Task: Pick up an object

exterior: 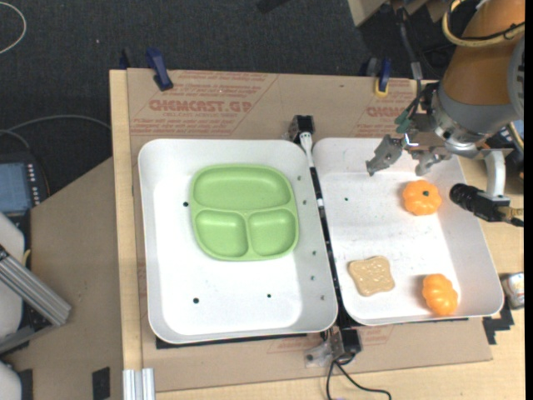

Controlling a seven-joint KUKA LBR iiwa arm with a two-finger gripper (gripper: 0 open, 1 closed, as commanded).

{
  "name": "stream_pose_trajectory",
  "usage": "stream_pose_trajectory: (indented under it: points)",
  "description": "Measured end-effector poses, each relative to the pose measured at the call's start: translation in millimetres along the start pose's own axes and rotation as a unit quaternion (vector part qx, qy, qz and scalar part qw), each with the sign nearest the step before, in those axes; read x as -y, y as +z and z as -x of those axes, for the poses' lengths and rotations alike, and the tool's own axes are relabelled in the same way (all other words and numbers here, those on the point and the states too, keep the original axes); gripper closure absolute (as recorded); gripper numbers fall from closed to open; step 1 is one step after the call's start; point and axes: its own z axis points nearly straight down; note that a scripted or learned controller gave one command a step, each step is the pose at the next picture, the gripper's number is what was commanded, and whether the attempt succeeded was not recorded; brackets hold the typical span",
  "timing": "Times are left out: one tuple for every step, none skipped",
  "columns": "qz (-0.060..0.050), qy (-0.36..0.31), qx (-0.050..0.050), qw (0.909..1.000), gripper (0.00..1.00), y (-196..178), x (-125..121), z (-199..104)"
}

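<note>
I see the gripper (401, 158) hanging over the back of the right bin (358, 232), near its far rim. Its two fingers (380, 158) are spread apart with nothing between them, so the claw is open and empty. The grey arm (479, 65), with its orange band, comes in from the upper right.

Three things lie in the right bin. A small orange pumpkin (421, 197) sits just in front of and a little right of the gripper, apart from the fingers. A tan cracker (371, 276) lies near the front, left of centre. A second orange piece (439, 294) sits at the front right corner, close to the rim.

The left bin (166, 248) holds a green divided plate (244, 211) with three compartments, lying flat.

Both bins rest on a brown board (250, 98). Along its back edge I can read red print, roughly "CHEMCAST GP"; a second red print further right is too faint for me to read. A blue clamp (158, 69) grips the board's far left edge.
</note>
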Motion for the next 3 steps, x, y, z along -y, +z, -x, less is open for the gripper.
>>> stream_pose_trajectory:
  points:
    - [0.003,0.003,0.003,1.0,0.0,17,-33,92]
    - [-0.001,0.0,-0.008,1.0,0.0,146,-35,122]
    - [0.002,-0.002,-0.001,1.0,1.0,129,-36,124]
